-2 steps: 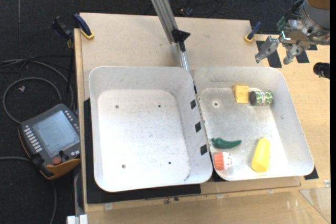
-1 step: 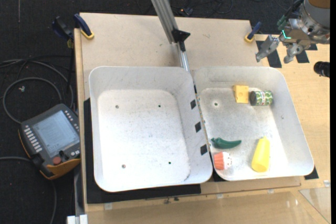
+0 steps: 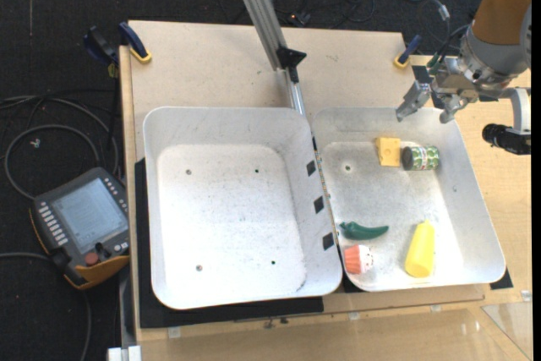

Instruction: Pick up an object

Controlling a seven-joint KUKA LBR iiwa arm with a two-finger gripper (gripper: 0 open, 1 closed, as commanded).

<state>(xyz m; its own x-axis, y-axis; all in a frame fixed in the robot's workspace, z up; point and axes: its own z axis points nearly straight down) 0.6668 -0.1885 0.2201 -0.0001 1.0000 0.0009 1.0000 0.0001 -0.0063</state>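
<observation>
I am viewing the bench [image 3: 254, 55] from above, with the left bin [image 3: 169, 131] and the right bin [image 3: 473, 207] sitting side by side on it. The arm [image 3: 503, 8] is reaching in over the bench's far right corner, and the gripper [image 3: 429, 104] is hanging above the far rim of the right bin with its two fingers [image 3: 412, 102] spread wide apart and nothing between them. All the objects are lying in the right bin. Near its far edge, the yellow block [image 3: 388, 151] is touching the small green-labelled can [image 3: 420, 157], which is lying on its side just beside it. Near the bin's near edge, the green pepper [image 3: 364, 229] is lying by the left wall, the red-and-white piece [image 3: 358, 259] is sitting just nearer than it, and the yellow bottle [image 3: 420, 249] is resting toward the near right corner. Blue and yellow clamps [image 3: 135, 45] are gripping the bench's far corners.
</observation>
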